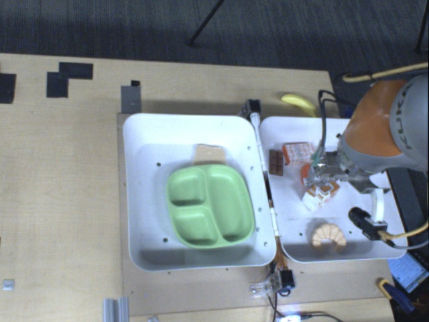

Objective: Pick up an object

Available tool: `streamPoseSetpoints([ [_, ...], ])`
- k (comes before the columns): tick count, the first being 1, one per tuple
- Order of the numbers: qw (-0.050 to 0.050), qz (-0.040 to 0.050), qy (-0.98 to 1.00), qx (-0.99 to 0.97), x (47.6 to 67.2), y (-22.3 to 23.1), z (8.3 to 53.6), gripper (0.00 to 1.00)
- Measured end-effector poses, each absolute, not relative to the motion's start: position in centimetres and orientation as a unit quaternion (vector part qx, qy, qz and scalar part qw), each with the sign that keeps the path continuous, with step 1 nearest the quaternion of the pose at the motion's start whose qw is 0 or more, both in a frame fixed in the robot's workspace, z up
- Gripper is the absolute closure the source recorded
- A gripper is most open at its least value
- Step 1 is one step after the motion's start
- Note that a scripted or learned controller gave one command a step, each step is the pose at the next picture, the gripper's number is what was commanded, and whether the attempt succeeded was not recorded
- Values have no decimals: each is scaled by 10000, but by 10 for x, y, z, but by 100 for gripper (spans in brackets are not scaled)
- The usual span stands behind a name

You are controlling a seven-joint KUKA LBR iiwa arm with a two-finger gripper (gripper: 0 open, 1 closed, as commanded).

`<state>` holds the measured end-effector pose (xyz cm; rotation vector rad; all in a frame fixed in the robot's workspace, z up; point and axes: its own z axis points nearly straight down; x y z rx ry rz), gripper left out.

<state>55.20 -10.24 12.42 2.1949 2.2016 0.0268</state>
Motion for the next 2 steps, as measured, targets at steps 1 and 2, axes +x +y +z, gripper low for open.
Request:
streamPoseSetpoints([
  [1, 4, 12, 7087, 7055, 496, -54, 185, 100],
  [2, 13, 1, 7079, 7063, 612, -160, 156, 100],
])
